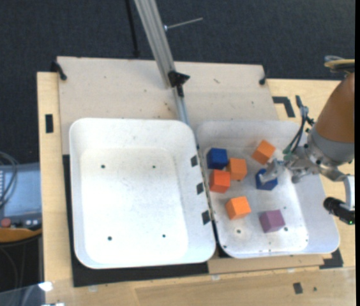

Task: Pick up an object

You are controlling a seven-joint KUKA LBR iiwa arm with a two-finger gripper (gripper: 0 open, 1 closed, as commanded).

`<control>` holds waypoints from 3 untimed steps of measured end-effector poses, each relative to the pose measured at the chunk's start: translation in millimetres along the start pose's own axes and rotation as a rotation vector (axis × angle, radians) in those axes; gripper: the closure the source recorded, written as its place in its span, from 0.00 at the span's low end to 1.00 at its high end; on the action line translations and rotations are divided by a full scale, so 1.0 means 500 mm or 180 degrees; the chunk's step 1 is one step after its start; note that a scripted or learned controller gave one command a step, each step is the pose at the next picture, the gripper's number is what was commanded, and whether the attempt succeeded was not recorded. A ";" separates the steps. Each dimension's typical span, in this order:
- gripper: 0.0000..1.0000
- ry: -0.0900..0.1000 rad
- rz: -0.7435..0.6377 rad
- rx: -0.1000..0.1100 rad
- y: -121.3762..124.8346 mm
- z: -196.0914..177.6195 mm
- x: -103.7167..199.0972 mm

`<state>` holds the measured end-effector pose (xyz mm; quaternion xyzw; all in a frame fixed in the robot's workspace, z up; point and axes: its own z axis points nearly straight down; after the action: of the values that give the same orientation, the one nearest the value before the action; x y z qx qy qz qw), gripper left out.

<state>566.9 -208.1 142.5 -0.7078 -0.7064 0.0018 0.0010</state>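
We've got the claw (271, 169) down in the right bin (295, 247), sitting right over a blue cube (267, 182) among the blocks, presumably lined up to grab it. Can't tell its state.

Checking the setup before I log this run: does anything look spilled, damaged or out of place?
Nothing stands out. All seven small foam cubes, orange, blue and purple, lie inside the right white bin, none spilled; the end effector sits at one blue cube.

Matt wooden bench (135, 85); speckled bins (135, 190)
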 end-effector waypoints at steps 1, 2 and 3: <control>1.00 0.0000 0.0012 -0.0028 0.004 -0.028 0.000; 1.00 -0.0003 -0.0017 -0.0034 0.013 -0.119 0.006; 1.00 0.0002 -0.0019 -0.0021 0.015 -0.122 0.004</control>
<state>574.6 -205.8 203.3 -0.7057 -0.7085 -0.0007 -0.0011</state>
